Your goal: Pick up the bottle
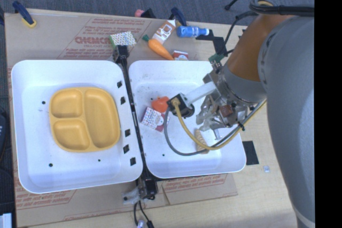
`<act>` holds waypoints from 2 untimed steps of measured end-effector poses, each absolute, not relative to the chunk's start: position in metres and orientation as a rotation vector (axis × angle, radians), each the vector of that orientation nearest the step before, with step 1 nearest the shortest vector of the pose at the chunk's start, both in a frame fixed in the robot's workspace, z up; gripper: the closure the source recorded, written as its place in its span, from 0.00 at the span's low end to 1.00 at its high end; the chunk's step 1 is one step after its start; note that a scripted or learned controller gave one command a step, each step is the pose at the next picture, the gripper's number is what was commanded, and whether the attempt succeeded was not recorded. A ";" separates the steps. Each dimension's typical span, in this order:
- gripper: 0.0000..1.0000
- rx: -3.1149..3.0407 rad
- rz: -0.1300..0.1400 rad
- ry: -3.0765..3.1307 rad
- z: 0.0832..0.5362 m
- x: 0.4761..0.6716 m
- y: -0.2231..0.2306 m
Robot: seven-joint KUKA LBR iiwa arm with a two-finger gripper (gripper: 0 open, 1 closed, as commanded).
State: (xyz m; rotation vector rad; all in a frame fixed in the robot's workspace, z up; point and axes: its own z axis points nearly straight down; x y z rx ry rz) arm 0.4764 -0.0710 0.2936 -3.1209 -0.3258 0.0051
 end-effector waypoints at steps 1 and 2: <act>1.00 -3.120 0.001 -0.370 0.535 0.476 -0.099; 1.00 -3.114 0.006 -0.394 0.443 0.476 -0.158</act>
